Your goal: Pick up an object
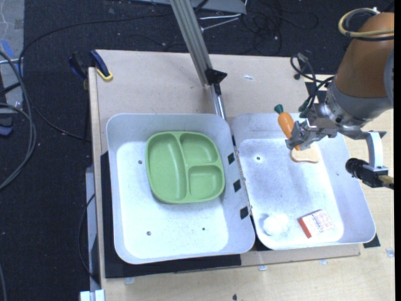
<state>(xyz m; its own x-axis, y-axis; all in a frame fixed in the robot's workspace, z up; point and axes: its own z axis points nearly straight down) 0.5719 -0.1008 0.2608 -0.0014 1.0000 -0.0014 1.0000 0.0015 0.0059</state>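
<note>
Your widest open floor is the middle of the right bin point(285, 187). A carrot point(285, 123) and a tan slice point(305, 156) crowd its far side, a white ball point(276, 224) and red packet point(315, 222) its near edge. A green plate point(185, 167) takes up the middle of the left bin point(131, 231).

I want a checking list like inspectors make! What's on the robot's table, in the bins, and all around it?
Surface: wooden bench bearing left bin and right bin.
Job's things: carrot, tan piece, white lump, red packet in right bin.
Clutter: green divided plate in left bin.
Grippers: gripper low over the tan piece beside the carrot.
Cables: black cables on the floor.
Surroundings: metal pole, dark floor.
</note>
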